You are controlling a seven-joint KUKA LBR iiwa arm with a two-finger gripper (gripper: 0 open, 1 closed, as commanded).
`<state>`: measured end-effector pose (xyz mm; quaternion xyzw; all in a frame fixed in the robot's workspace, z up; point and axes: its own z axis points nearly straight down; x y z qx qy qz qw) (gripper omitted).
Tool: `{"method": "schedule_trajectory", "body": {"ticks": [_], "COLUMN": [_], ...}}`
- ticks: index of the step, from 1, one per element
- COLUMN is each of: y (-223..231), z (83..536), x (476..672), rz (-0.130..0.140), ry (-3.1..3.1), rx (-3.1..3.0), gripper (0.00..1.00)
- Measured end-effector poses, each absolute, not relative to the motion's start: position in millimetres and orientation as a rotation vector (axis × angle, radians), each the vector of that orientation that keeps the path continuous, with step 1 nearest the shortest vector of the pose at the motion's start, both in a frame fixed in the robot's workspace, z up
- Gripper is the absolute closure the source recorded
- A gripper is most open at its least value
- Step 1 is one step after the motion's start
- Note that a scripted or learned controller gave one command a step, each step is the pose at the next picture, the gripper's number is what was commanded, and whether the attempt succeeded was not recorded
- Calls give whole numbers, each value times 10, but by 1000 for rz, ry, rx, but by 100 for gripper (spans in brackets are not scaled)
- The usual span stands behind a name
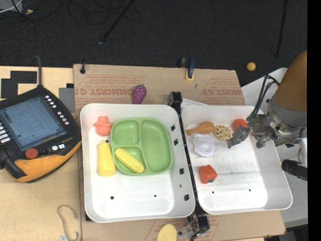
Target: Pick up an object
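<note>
Right now we see the gripper over the right bin, its two dark fingers spread apart with nothing between them. Just behind it lies a red tomato, with a cookie, a chicken drumstick and a white cup to its left. Nearer us sits a red pepper. In the left bin, a green divided plate holds a corn cob.

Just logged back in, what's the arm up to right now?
The arm's gripper is over the right bin, open, with nothing between its fingers. It is near a tomato and a cookie, with a chicken drumstick, a white cup and a red pepper further left. The left bin holds a green tray with corn.
</note>
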<state>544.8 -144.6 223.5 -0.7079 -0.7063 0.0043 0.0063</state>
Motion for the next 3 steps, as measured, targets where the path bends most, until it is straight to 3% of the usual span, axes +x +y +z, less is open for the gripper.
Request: {"method": "schedule_trajectory", "body": {"ticks": [1,3], "y": [-1448,-1406], "z": [2306,1195], "x": [5472,5628], "rz": [2,4], "ry": [-2219,-2219], "rx": [-2220,-2218], "gripper": [0,0]}}
